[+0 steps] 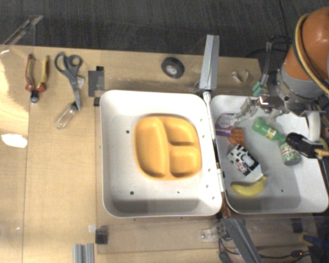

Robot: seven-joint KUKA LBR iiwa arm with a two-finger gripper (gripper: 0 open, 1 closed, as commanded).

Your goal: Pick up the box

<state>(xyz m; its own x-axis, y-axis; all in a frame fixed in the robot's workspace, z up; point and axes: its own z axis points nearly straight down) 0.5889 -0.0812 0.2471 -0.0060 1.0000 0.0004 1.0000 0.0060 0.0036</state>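
The box [242, 159] is small, black and white with a printed pattern. It lies flat in the middle of the right bin [307, 199]. My gripper [256, 104] hangs over the far left part of that bin, above and behind the box and apart from it. The arm's grey and orange wrist [318, 43] rises to the upper right.
The right bin also holds a banana [248, 188] just in front of the box, a green bottle [267, 129], a small can [289, 153], and purple and orange items [230, 129] at its left wall. A yellow divided tray [167, 146] lies in the left bin [120, 196]. Scissors [71, 73], pliers [35, 75] and tape [172, 67] lie on the bench.
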